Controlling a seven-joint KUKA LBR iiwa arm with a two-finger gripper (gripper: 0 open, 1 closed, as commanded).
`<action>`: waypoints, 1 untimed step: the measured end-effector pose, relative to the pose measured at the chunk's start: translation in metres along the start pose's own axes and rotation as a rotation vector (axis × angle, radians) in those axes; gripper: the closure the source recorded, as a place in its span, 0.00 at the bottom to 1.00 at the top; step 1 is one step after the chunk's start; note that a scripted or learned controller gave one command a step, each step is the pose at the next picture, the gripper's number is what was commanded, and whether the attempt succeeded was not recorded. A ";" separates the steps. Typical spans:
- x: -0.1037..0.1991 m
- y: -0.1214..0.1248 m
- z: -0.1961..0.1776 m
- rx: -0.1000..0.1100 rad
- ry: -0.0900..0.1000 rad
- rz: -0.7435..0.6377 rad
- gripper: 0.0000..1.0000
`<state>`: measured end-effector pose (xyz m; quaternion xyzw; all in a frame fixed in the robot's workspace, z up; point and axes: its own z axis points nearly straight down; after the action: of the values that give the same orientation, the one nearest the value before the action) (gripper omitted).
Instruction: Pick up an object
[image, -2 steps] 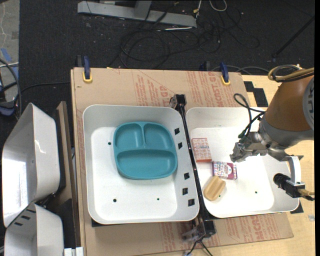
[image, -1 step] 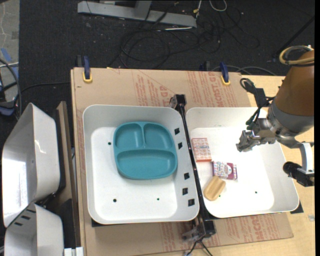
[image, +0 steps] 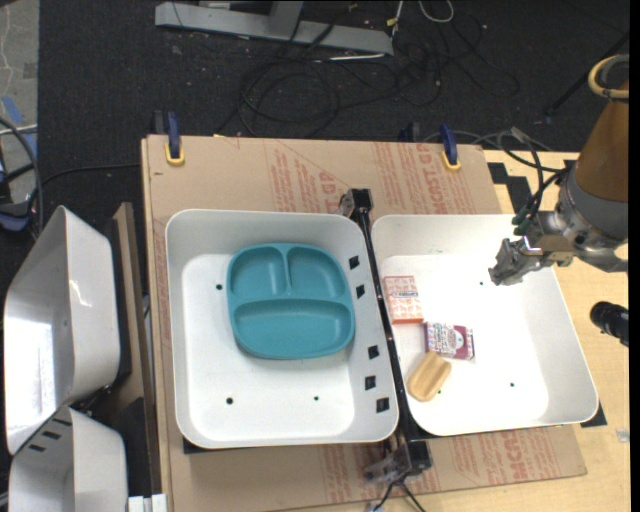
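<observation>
Gripper (image: 508, 266) over right bin (image: 560, 330) far edge, boxes (image: 402, 298) well apart

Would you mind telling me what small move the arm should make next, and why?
Probably shift the gripper toward the view's lower left, over the purple packet. The gripper sits above bare floor in the right bin, while the packet, the pink-and-white box and the tan block lie clustered near the bin's left side.

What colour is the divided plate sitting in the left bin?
Teal blue; the three-compartment plastic plate shows it clearly in the overhead camera view.
</observation>
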<state>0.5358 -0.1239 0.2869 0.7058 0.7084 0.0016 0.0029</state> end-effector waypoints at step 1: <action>0.054 0.001 -0.002 0.005 0.004 -0.004 1.00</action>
<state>0.5369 -0.0698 0.2885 0.7043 0.7099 0.0010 -0.0001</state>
